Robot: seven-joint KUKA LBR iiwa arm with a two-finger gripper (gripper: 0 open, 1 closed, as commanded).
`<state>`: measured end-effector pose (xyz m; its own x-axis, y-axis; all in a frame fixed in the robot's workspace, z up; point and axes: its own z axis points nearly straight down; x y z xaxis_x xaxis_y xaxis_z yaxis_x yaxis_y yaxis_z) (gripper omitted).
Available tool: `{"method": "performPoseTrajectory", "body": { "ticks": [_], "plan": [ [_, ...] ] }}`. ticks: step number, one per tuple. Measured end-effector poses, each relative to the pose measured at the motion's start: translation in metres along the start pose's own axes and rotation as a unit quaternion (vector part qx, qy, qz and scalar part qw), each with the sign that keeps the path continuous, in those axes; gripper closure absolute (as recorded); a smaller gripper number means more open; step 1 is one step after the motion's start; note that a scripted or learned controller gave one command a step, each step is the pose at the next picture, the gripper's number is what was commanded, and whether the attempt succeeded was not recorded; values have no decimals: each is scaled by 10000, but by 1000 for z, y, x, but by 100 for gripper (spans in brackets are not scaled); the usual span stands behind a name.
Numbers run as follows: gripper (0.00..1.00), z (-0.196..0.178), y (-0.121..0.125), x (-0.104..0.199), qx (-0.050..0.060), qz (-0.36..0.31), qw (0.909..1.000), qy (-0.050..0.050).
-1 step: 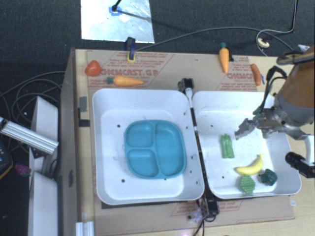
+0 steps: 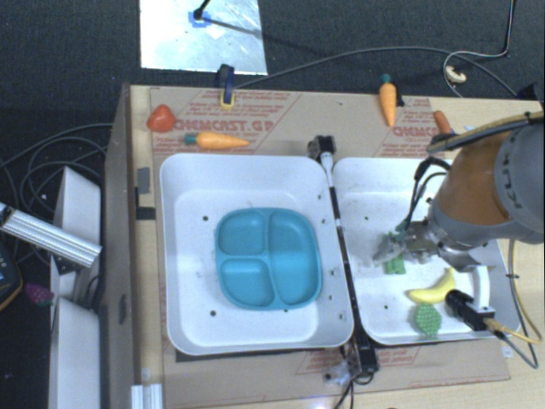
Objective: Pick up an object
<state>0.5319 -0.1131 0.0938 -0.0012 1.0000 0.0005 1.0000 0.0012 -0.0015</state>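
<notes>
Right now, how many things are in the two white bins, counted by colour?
Blue: 1, the divided plate in the left bin
Green: 2, a small block and a bumpy piece in the right bin
Yellow: 1, the banana in the right bin
Total: 4

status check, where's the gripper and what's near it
Gripper low in right bin, over small green block. Banana and green bumpy toy close by. Nothing seen held.

Banana [image 2: 433, 290] and green block [image 2: 394, 266] crowding right bin [image 2: 366, 196]
</notes>
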Motion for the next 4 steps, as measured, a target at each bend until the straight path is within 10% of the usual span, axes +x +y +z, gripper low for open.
{"method": "performPoseTrajectory", "body": {
  "ticks": [1, 2, 3, 4],
  "plan": [
    [100, -11, 1, 0, -21, -4, 10000, -4],
    [0, -11, 1, 0, -19, -6, 10000, -3],
    [100, -21, 2, 0, -28, -9, 10000, -3],
    [0, -21, 2, 0, -28, -10, 10000, -3]
  ]
}}
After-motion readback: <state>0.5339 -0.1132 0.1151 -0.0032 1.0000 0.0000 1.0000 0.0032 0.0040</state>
